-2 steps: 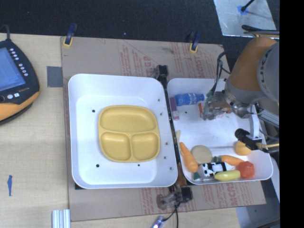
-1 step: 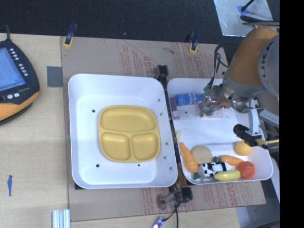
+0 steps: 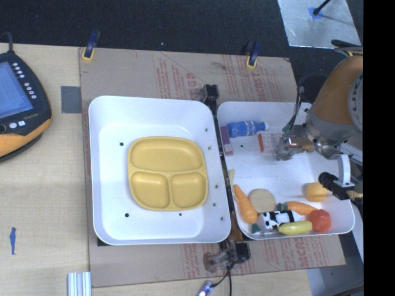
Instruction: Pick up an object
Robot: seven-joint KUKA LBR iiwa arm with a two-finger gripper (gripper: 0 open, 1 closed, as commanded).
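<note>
Grey arm (image 3: 330, 128), orange band (image 3: 336, 94) above wrist, metallic end effector (image 3: 289, 147), thin cable alongside.

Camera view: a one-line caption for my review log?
Gripper over the right bin of toy food; yellow tray in the left bin.

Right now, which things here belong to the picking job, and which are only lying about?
For the job, in the right bin:
hand
blue water bottle
carrot
banana
tomato
lemon
cow toy
beige disc

Lying about:
yellow divided plate in the left bin
teach pendant
clamps
</note>
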